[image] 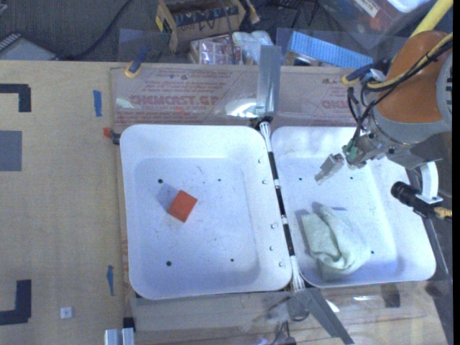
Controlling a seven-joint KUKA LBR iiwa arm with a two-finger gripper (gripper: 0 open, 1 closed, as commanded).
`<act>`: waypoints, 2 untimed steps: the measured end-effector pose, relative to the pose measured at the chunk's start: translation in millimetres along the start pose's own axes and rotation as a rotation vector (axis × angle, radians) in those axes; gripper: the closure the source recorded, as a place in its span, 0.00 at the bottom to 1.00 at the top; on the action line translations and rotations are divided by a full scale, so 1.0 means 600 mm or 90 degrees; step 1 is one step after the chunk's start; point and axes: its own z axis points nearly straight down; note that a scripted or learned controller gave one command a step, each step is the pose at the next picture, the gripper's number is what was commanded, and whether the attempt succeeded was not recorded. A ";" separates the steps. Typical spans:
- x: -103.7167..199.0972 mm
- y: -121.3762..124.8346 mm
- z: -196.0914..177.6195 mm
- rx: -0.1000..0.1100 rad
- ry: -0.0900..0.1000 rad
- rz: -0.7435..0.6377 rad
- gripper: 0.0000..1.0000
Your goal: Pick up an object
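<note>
An orange block [182,205] lies in the left bin [144,149], left of its middle. A crumpled pale green cloth [329,238] rests in the right bin [417,264], toward its front. My gripper [329,168] hangs over the right bin's back half, above and behind the cloth, its fingers pointing left. Nothing shows between the fingers. The grey arm with its orange band [417,63] reaches in from the right.
A metal divider [277,192] runs between the two bins. Cardboard walls [187,99] stand behind them. A black knob [402,191] juts from the arm's mount at the right bin's edge. Clutter and cables lie beyond the bench.
</note>
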 end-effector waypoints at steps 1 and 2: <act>0.059 -0.021 -0.005 0.000 0.000 -0.273 0.00; 0.116 -0.013 -0.005 0.000 0.000 -0.327 0.00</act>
